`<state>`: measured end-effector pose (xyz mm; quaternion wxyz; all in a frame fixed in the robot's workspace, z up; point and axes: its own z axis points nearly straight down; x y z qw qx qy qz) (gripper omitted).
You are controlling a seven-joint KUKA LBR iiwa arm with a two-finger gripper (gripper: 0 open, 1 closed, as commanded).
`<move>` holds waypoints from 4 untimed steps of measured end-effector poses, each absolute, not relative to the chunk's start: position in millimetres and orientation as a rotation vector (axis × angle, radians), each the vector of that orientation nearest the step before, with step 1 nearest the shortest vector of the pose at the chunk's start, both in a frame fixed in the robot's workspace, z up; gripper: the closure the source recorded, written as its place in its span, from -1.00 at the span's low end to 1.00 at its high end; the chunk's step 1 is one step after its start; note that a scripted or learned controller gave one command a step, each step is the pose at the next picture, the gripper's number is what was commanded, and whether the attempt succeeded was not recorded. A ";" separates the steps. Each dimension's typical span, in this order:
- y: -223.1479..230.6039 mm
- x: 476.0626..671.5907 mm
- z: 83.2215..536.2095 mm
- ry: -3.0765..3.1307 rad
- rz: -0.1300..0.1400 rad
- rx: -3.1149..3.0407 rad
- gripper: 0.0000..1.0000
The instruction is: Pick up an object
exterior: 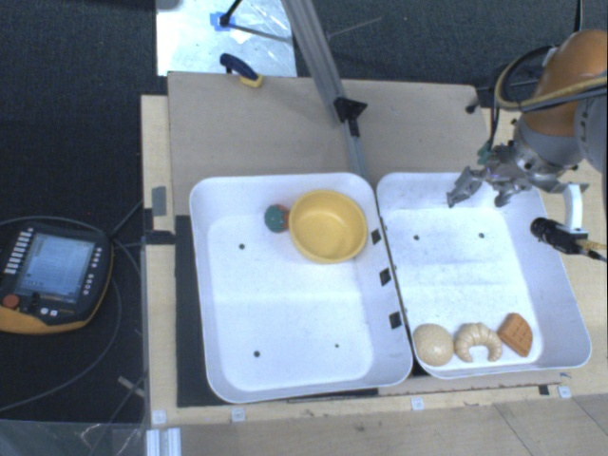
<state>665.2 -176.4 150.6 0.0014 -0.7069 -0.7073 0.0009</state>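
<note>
- We see the end effector at the upper right of the frame, hanging over the far edge of the right bin; its two fingers are spread apart and nothing sits between them, so it has hold of nothing.
- Behind it, the arm with its orange band comes in from the right edge of the frame.
- We judge the pick as not yet done: no object is lifted, and every candidate rests in a bin.
- Nearest candidates lie in a row along the right bin's near edge, lower right of the frame: a pale round roll, a croissant and a brown waffle-like piece, close together and well apart from the end effector.
- In the left bin, toward upper centre, a yellow bowl sits with a small green ball just beside it on the left.
- What we think remains: travel to one object, descend, close, lift.
- A pendant lies at the left of the frame, off the table.
</note>
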 end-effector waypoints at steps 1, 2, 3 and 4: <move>-176.8 666.8 164.2 -2.225 -0.002 -2.222 1.00; -180.3 663.7 208.5 -2.225 -0.004 -2.224 1.00; -188.1 664.5 255.1 -2.225 -0.004 -2.224 1.00; -188.1 665.0 272.7 -2.224 -0.002 -2.222 1.00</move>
